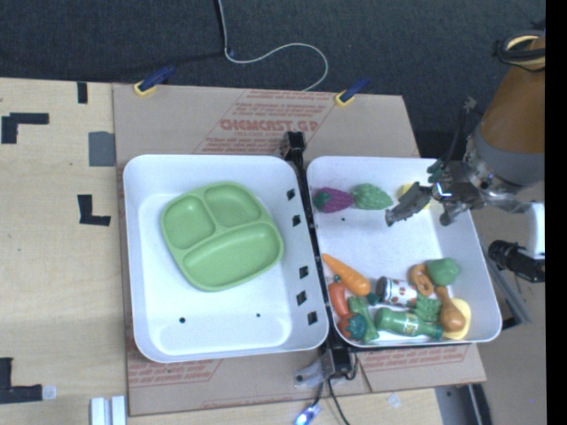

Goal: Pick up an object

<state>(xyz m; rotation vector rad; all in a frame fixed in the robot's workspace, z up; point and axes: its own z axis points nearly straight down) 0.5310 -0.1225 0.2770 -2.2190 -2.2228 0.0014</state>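
My gripper hangs over the upper right part of the right bin, open, with nothing between its fingers. One dark finger points left toward a green leafy toy and a purple eggplant near the bin's back wall. A small yellow piece peeks out just behind that finger. Toy food is piled along the bin's front: a carrot, an orange pepper, a small can, a green bottle, a donut and a green round toy.
The left bin holds a green divided plate. A black clip rail runs between the two bins. The arm's orange band stands at the right edge, above the bin's corner. Both bins rest on a cardboard sheet.
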